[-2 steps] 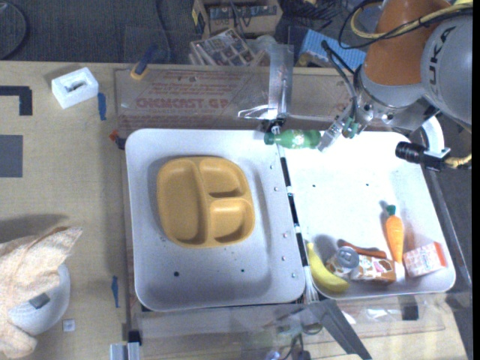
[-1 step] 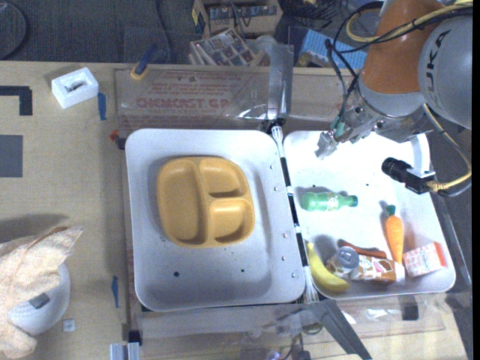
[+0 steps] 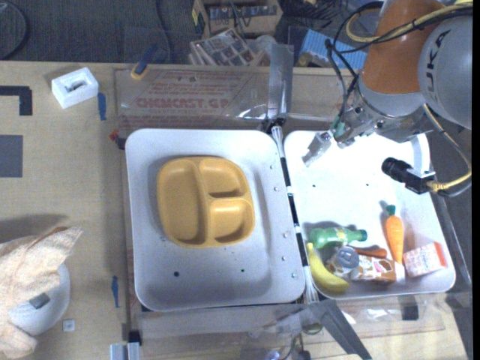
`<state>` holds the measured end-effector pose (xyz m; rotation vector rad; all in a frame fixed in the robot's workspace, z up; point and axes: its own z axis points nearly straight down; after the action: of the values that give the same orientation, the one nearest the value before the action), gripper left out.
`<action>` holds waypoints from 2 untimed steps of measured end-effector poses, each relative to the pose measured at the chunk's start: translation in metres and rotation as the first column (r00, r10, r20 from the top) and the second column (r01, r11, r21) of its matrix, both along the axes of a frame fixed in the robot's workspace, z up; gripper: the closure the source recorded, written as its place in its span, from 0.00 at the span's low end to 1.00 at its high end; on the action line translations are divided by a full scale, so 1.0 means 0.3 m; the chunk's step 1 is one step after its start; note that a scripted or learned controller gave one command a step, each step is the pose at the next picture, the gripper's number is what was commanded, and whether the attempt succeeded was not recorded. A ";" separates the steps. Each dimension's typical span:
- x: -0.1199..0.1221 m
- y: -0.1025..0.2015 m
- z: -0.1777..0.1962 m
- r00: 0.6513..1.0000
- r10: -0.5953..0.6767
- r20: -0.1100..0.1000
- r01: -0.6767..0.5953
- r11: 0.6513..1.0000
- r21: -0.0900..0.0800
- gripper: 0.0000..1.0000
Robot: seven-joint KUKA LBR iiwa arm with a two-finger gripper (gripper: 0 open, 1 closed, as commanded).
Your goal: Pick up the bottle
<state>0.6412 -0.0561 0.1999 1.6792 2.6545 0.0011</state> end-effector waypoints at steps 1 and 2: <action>-0.154 -0.226 -0.225 0.999 0.039 0.002 -0.039 0.999 -0.001 0.00; -0.394 -0.146 -0.343 0.995 0.097 0.000 -0.097 0.995 0.000 0.00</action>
<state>0.5232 -0.1000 0.0971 1.5487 2.7329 0.0010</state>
